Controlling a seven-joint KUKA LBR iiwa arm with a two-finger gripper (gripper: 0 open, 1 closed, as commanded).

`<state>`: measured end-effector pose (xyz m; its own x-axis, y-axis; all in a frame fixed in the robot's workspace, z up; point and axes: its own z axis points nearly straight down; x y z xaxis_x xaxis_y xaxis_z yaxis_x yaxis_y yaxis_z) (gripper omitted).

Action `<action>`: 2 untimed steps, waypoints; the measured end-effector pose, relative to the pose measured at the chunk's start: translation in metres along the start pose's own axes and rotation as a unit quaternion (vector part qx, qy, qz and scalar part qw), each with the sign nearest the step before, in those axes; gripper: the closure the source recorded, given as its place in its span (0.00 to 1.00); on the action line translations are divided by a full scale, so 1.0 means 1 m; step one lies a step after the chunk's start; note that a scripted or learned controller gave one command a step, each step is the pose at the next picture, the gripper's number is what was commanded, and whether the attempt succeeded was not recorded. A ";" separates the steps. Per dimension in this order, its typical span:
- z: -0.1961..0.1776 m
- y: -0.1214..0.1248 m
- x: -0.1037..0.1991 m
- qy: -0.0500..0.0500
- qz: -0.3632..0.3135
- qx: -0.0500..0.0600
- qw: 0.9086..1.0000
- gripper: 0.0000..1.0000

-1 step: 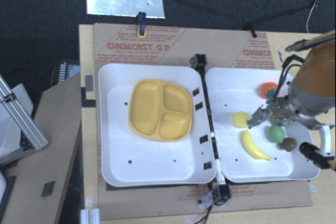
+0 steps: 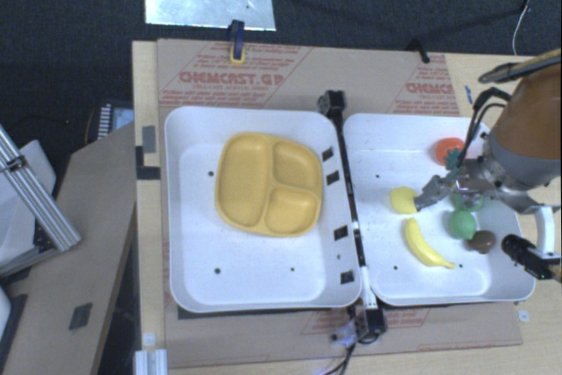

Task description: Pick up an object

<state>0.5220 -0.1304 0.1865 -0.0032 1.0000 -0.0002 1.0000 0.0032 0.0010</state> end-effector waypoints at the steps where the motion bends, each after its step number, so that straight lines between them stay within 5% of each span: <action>1: 0.042 0.002 -0.002 0.000 0.001 0.001 1.000 0.00; 2: 0.085 0.000 -0.007 0.001 0.001 0.002 1.000 0.00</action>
<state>0.5220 -0.1370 0.1016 -0.0007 1.0000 0.0008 1.0000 0.0007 -0.0027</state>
